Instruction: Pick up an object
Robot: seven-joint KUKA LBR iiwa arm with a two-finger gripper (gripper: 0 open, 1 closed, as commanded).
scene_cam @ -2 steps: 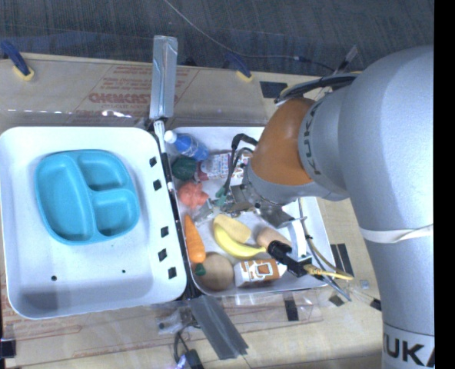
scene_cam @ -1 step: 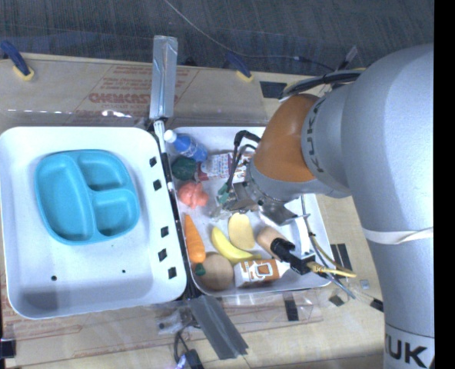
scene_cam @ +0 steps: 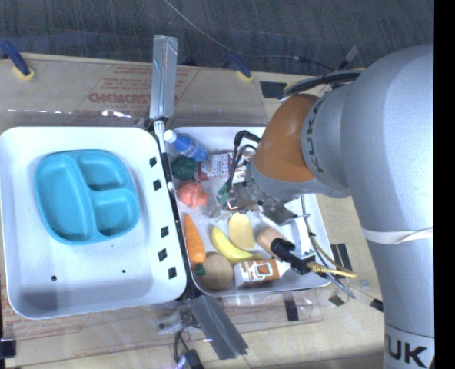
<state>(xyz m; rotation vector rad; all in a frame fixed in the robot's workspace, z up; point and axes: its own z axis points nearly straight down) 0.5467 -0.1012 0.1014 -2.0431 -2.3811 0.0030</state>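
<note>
My gripper hangs low in the right bin, under the arm's orange band. It is just right of a pink-red fruit and above a pale yellow slice and a banana. An orange carrot lies along the bin's left wall. Near the front edge sit a brown potato-like piece and a small orange-labelled packet. At the back left lie a clear bottle with a blue cap, a dark green object and a printed wrapper. I see nothing held in the gripper.
The left bin holds a blue divided plate. A divider wall with black clips separates the two bins. The arm's big grey body covers the right side of the right bin.
</note>
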